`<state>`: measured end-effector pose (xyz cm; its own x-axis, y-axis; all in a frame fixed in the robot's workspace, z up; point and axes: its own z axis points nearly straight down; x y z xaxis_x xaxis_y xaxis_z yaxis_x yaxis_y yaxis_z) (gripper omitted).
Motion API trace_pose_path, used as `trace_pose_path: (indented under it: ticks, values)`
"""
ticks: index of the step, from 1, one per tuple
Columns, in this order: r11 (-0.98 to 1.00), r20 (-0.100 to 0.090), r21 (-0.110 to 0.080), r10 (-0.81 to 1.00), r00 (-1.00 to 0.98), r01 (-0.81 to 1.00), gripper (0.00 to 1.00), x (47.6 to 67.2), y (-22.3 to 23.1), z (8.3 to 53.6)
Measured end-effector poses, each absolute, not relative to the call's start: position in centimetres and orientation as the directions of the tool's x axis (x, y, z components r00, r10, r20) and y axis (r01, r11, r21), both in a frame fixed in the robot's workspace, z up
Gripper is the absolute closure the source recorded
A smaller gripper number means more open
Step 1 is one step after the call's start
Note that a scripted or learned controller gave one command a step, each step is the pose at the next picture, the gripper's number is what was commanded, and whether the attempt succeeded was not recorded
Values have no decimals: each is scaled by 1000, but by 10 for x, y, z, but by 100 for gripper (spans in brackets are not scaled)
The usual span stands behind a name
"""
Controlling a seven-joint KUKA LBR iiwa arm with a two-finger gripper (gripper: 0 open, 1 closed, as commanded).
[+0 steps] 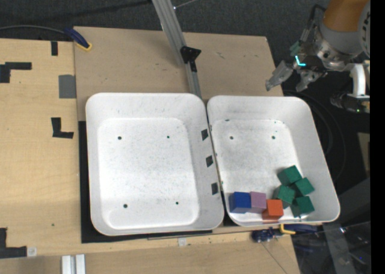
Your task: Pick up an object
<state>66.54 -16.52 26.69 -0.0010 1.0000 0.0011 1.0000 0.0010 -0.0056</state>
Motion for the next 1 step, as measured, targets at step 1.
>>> trace_pose_path:
  ticks: [1]
  values:
    - [2,-2,-2,1000,-2,1000,0,666,-166,270]
